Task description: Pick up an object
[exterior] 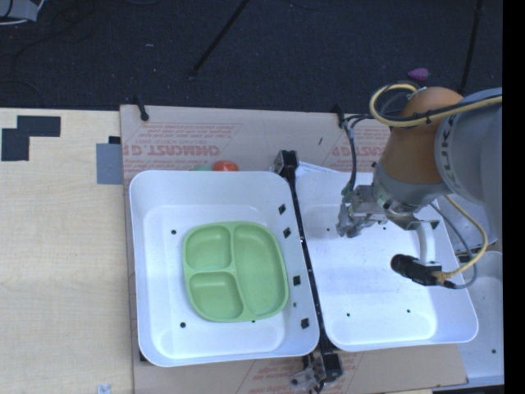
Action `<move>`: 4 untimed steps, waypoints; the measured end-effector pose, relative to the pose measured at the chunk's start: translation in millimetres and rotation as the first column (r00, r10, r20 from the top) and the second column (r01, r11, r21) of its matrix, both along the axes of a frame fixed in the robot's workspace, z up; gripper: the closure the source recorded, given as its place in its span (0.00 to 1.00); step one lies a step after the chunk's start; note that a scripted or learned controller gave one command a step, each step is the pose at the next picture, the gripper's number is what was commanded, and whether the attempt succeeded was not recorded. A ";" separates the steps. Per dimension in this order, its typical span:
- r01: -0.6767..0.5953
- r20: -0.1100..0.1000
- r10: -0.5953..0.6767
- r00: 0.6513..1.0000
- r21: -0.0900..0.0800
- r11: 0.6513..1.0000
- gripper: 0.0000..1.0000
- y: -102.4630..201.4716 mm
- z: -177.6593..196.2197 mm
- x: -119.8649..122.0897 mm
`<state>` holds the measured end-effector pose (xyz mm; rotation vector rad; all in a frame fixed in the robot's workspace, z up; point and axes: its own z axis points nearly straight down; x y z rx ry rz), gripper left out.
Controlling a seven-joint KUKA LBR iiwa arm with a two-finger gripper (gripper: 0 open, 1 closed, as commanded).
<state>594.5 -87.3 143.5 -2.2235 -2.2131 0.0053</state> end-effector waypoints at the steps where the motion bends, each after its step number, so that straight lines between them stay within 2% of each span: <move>1: -0.005 0.009 0.005 1.000 -0.001 1.000 1.00 2.4 59.9 8.0; 2: -0.006 0.008 0.006 1.000 -0.001 1.000 1.00 1.0 101.8 8.6; 3: -0.008 0.002 0.008 1.000 0.001 1.000 1.00 46.5 94.3 10.0; 4: -0.009 0.001 0.009 1.000 0.002 1.000 1.00 96.4 94.0 -7.1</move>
